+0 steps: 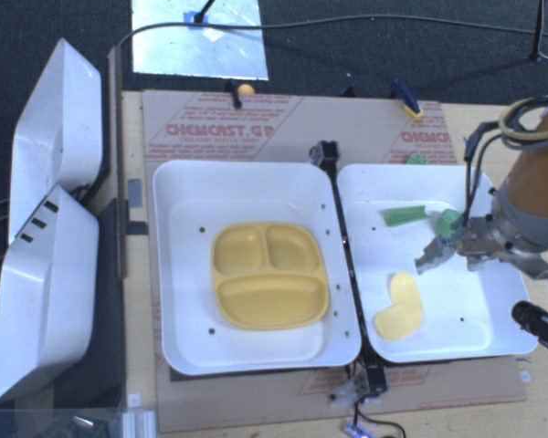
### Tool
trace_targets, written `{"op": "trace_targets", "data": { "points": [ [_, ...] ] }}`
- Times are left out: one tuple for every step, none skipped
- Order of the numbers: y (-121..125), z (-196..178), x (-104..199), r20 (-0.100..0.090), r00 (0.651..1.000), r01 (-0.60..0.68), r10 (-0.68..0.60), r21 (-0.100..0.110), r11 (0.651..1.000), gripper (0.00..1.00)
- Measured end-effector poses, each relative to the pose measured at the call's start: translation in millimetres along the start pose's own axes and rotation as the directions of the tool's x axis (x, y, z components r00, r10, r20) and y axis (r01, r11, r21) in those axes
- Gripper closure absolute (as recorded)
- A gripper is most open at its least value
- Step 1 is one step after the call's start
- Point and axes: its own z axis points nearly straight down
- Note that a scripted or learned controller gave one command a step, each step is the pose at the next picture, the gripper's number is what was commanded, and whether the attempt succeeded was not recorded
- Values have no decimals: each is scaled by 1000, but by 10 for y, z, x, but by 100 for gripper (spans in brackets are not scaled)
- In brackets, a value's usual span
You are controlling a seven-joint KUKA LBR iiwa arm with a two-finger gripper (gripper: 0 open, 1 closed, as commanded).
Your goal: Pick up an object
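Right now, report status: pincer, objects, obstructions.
Pincer over right bin, grip state unreadable. Yellow piece lies loose below it; green piece behind. Yellow divided tray in left bin.

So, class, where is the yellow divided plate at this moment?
The yellow divided plate lies in the middle of the left bin, across the divider from the right bin where the gripper hovers.

Grey arm (534, 190) from the right, wrist low, claw (434, 255) pointing left.

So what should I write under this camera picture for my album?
A robot's pincer hovers over the right bin near a green stick and yellow piece; a yellow plate sits left.
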Motion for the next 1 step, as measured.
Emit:
{"op": "trace_targets", "data": {
  "points": [
    [716,-101,-244,1,1000,1,-1,-1,1000,0]
  ]
}}
